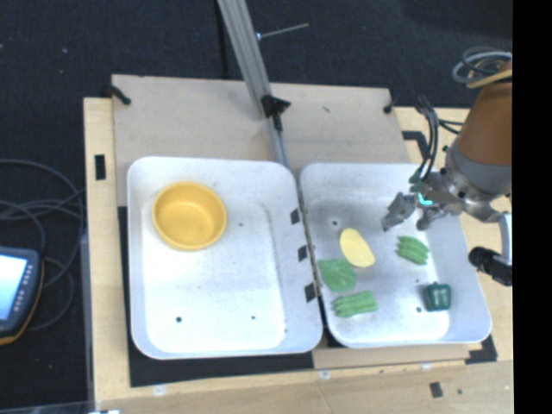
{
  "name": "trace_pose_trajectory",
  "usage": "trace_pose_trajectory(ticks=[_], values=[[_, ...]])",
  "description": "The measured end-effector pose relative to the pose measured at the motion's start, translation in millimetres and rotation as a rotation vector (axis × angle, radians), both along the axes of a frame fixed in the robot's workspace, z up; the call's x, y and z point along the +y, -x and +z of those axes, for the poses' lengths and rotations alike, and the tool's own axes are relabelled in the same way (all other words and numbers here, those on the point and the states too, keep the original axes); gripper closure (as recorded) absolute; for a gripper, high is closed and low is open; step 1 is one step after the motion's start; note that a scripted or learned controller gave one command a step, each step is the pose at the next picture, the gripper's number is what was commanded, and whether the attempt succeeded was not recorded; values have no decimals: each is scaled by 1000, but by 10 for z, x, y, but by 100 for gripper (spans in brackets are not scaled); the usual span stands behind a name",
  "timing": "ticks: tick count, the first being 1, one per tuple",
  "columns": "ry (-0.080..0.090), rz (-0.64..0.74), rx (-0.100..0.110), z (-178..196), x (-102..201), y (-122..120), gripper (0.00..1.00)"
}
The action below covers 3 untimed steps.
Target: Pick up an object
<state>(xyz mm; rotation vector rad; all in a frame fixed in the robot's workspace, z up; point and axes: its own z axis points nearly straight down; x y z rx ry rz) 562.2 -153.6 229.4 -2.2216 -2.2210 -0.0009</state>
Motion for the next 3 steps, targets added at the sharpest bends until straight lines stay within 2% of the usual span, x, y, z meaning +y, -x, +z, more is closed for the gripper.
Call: trace_pose_trajectory(ticks=[1,2,3], values=[[0,0,0,-1,0,0,0],[0,0,5,-624,2,38,0],[0,-1,5,-1220,8,-24,0]])
